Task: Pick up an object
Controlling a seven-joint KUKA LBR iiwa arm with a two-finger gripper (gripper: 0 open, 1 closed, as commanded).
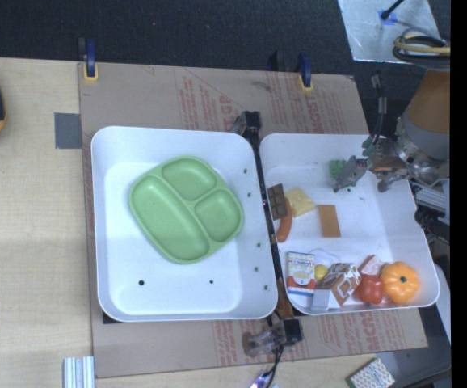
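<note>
arm [429,103] cut off at right, end effector [361,170] blurred

Bright even overhead light, soft shadows, slightly blurry, dark background above

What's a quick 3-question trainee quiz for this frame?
1. True or false: the green divided plate lies in the left bin.
2. Which sits nearest the right bin's bottom-right corner: A) orange pumpkin B) yellow wedge C) brown block?
3. Fill in: the gripper is over the ___ bin, by a grey-green toy.

Key: 1 true; 2 A; 3 right.
</note>
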